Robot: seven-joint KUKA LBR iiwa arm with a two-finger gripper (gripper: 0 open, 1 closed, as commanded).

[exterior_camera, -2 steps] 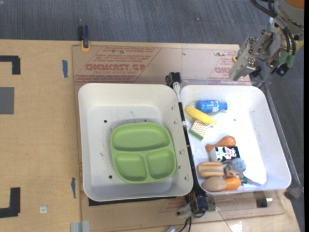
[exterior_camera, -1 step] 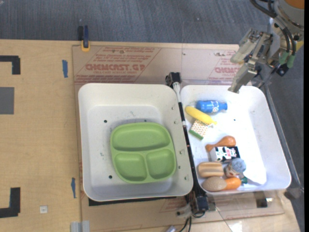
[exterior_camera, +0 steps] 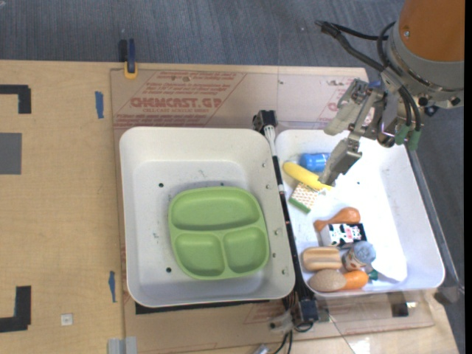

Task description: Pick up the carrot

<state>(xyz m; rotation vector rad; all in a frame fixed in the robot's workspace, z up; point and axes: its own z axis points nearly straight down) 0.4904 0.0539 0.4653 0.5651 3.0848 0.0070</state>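
The carrot (exterior_camera: 356, 279) is a small orange piece with a green tip, lying at the near edge of the right bin (exterior_camera: 394, 198). It is wedged between a tan oval lump (exterior_camera: 327, 280) and a grey-blue toy (exterior_camera: 361, 254). My gripper (exterior_camera: 332, 155) hangs over the far left part of that bin, well away from the carrot, above a yellow banana (exterior_camera: 302, 174) and a blue item (exterior_camera: 315, 159). Its two fingers stand apart with nothing between them.
The right bin also holds a checkered wafer (exterior_camera: 302, 195), an orange drumstick-shaped toy (exterior_camera: 341, 217), a black-and-white card (exterior_camera: 345, 233) and a hot dog (exterior_camera: 322, 257). A green divided plate (exterior_camera: 217, 231) lies in the left bin (exterior_camera: 140, 198).
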